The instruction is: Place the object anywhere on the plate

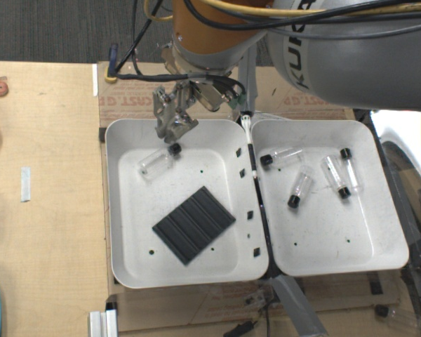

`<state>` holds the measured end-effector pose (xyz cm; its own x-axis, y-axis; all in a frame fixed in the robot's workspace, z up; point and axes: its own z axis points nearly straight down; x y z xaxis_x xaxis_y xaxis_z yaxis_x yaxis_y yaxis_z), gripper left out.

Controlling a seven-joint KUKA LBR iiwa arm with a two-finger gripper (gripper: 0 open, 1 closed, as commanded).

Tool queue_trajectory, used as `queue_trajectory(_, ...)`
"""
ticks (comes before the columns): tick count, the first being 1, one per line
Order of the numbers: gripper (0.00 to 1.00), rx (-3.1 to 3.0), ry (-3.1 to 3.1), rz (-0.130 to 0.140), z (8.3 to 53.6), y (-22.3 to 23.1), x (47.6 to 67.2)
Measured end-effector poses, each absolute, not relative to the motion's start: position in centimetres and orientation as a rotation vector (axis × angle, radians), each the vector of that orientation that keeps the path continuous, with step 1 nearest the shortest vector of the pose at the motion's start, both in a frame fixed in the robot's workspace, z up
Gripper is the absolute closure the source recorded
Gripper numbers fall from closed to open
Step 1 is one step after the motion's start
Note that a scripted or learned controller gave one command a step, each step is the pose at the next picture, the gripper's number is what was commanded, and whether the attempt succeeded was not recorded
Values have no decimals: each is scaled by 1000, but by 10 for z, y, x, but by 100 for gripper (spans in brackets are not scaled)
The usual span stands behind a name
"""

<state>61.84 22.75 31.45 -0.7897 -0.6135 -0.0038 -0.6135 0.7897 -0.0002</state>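
Note:
A black ribbed plate (194, 225) lies at an angle on the floor of the left bin (119, 209), toward its front. A clear vial with a black cap (158, 160) lies in the back left part of that bin, apart from the plate. My gripper (171, 133) hangs over the back of the left bin, its tip right above the vial's black cap. Whether it touches the cap cannot be told from this angle.
The right bin (379, 244) holds several more clear vials with black caps (299, 188), scattered in its back half. The arm's grey body and orange band (210, 20) cross the top. A wooden bench top (42, 188) lies to the left.

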Motion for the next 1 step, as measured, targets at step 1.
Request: queue_trajectory(1,100,-1269,2872,1,290,175,572)
